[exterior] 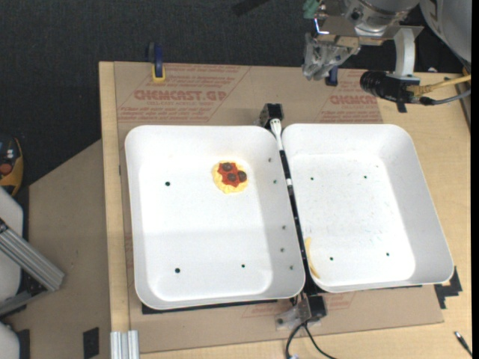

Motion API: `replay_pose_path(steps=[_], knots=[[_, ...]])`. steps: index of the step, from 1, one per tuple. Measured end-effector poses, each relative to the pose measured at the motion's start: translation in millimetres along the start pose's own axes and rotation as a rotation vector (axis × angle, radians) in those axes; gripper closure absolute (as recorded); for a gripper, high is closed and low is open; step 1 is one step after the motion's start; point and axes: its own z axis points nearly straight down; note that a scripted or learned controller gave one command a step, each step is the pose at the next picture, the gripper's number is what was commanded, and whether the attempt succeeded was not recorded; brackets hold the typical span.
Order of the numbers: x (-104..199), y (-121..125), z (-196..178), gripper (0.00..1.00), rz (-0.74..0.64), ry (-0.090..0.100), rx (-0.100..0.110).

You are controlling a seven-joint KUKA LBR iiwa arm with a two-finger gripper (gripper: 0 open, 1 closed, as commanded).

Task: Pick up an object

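Gripper (323, 64) first: you see it hanging off the arm (374, 2) above the brown board (187, 96), beyond the far edge of the right bin (426, 200), near that bin's far-left corner. At this slant you cannot tell whether it is spread or closed, and nothing shows in its grip; it appears clear of both bins. Your target, a small yellow toy (231, 177) with red and dark spots on top, lies in the left bin (150, 200), toward its far side and right of its middle, well apart from every wall. Around the toy you have bare white floor on all sides, with a few small dark dots near the bin's corners. Between the two bins runs a dark divider strip (288, 193), and the toy sits nearer that strip than the bin's left wall. A small pale scrap (310, 260) rests against the near-left wall of the right bin. A blue clamp (157, 62) grips the board's far edge, well left of the gripper.
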Motion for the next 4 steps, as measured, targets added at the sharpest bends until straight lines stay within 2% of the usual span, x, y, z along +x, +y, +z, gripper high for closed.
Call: replay_pose_path(steps=[1, 2, 3, 4], knots=[[58, -3, 93, 1.0, -0.003, 0.001, 0.022], [70, 0, 0, 1.0, 0.0, 0.001, 0.001], [98, -3, 89, 1.0, 0.0, -0.001, 0.021], [102, 0, 24, 1.0, 0.001, 0.001, 0.002]])
